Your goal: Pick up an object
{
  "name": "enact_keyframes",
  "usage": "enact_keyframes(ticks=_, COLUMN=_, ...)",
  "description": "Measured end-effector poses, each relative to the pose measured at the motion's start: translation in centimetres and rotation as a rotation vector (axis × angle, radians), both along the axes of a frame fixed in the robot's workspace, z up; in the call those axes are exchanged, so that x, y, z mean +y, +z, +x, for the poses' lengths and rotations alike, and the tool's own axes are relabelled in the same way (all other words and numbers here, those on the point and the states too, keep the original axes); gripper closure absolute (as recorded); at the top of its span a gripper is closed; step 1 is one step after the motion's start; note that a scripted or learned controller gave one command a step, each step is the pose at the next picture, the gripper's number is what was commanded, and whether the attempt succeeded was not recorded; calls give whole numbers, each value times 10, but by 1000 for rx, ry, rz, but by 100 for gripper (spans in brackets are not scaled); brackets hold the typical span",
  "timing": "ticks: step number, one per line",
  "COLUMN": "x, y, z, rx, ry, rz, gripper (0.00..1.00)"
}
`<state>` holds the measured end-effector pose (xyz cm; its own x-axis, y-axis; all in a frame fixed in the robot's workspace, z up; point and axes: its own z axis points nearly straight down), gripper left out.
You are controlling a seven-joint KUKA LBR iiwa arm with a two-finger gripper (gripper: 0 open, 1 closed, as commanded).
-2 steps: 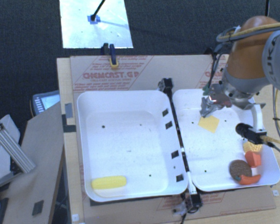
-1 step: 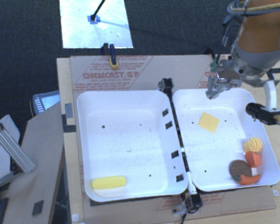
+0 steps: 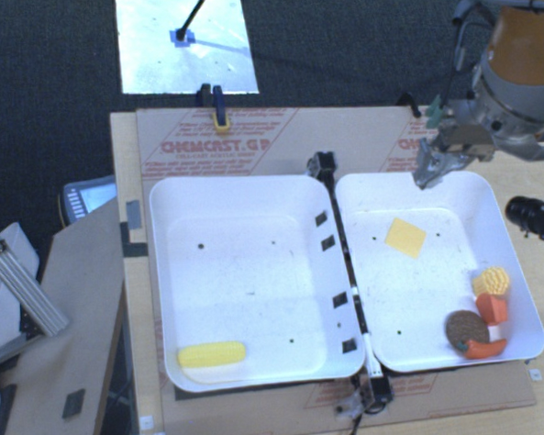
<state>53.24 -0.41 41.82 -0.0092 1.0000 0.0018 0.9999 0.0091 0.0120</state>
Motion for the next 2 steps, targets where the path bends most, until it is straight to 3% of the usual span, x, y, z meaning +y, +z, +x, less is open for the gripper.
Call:
enact_keyframes(ticks=1, x=-23, y=-239, z=-28, rx=25, ry=-11, rz=-2, gripper=100)
enact_keyframes(ticks=2, x=15, y=-103, z=40, rx=-8, ry=1, rz=-1, gripper=100)
